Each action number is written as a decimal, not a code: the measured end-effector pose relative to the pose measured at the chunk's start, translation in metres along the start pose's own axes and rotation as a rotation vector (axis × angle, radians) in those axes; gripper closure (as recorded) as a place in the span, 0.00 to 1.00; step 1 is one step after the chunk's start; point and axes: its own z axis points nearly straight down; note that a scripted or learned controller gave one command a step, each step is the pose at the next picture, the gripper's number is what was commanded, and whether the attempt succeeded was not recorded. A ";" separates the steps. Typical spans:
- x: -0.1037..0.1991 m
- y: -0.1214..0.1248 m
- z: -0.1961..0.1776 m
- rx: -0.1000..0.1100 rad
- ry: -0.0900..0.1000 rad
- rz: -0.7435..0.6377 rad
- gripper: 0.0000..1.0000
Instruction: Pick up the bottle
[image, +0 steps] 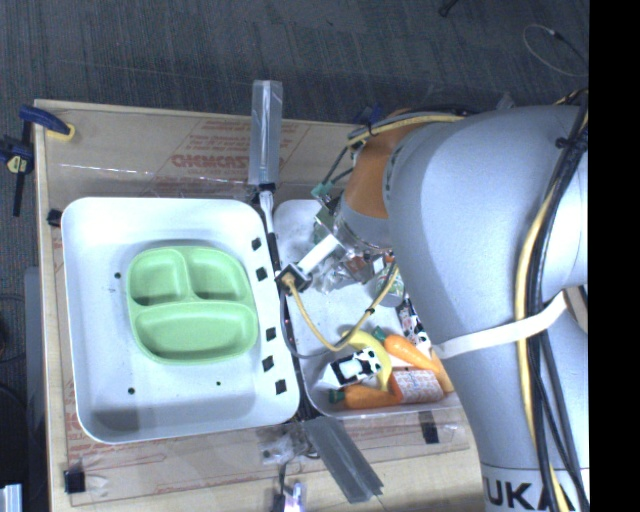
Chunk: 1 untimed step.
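So the big grey arm (480, 260) takes up most of the right side and hangs over the right bin (300, 225), covering a lot of it. The left bin (90, 300) just has a green divided tray (190, 302) sitting in it, well apart from the action. The pincer (318, 258) is low in the right bin, up near the wall shared with the left bin, but it's too cluttered there to tell how it's set or whether anything's in it. The clutter at the near end includes a banana (368, 343), a carrot (410, 352) and a black-and-white thing (355, 368). Honestly can't pick out a bottle for sure; it's probably under the arm, so which way it lies from the pincer is a guess.
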 end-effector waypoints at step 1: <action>0.036 -0.050 -0.146 -0.002 0.003 0.257 1.00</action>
